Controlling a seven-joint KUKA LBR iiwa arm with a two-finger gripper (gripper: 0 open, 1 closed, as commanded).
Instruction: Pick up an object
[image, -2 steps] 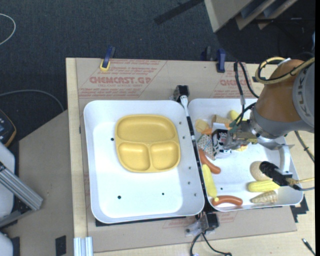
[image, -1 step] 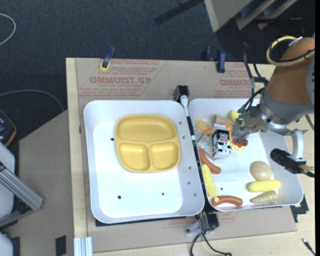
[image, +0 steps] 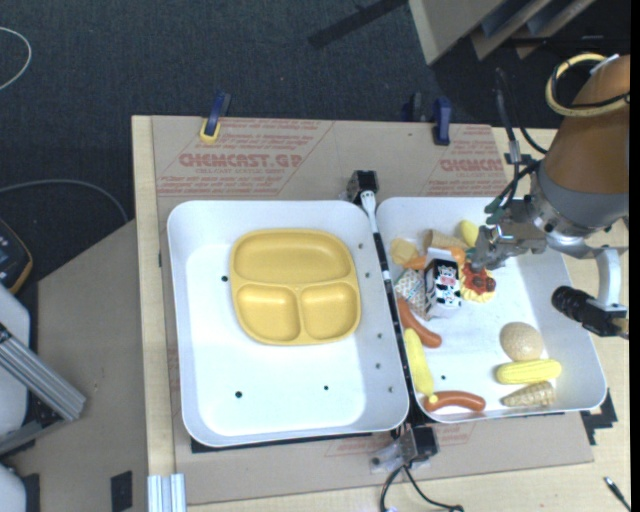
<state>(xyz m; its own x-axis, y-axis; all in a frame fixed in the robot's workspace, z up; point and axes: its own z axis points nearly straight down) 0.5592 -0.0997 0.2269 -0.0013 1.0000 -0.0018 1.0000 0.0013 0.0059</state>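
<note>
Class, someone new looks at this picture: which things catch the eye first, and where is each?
A yellow divided tray sits alone in the left bin. The right bin holds a jumble of toy food, including a corn cob near its front. The grey and orange arm reaches in over that bin's far side.

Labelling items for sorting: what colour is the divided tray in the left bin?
Yellow; the divided tray shows plainly in the camera view.
</note>
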